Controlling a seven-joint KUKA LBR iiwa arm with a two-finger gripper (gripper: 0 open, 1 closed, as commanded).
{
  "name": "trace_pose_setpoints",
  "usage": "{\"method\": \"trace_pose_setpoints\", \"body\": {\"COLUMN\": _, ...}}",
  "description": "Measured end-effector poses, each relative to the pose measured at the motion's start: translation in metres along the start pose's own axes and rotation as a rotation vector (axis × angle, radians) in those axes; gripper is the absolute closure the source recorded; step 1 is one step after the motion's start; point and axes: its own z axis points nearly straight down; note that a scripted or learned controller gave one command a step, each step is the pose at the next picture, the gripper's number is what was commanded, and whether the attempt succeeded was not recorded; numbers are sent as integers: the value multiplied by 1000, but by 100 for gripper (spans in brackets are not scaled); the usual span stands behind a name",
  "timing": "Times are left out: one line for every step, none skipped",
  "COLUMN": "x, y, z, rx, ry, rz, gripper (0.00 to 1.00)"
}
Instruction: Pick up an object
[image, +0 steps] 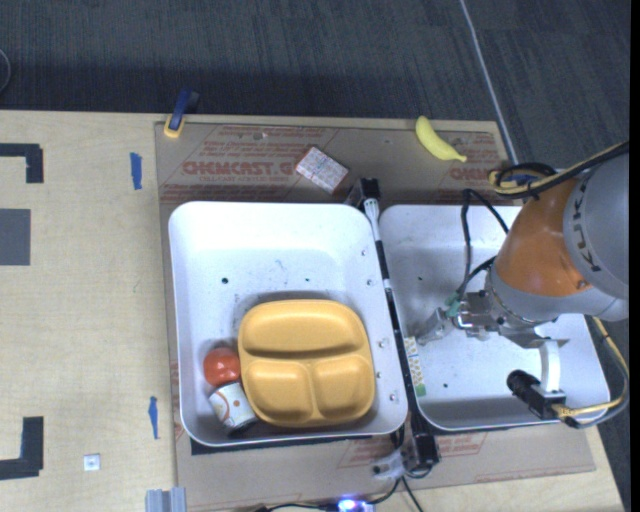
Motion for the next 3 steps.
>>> {"method": "trace_pose_setpoints", "body": {"x": -3, "y": 24, "z": 0, "rx": 1, "ry": -1, "rz": 0, "gripper": 0}}
{"method": "trace_pose_setpoints", "body": {"x": -1, "y": 54, "z": 1, "rx": 1, "ry": -1, "rz": -1, "gripper": 0}}
{"method": "trace_pose_setpoints", "body": {"x": 1, "y": 86, "z": 1, "rx": 1, "ry": -1, "rz": -1, "gripper": 0}}
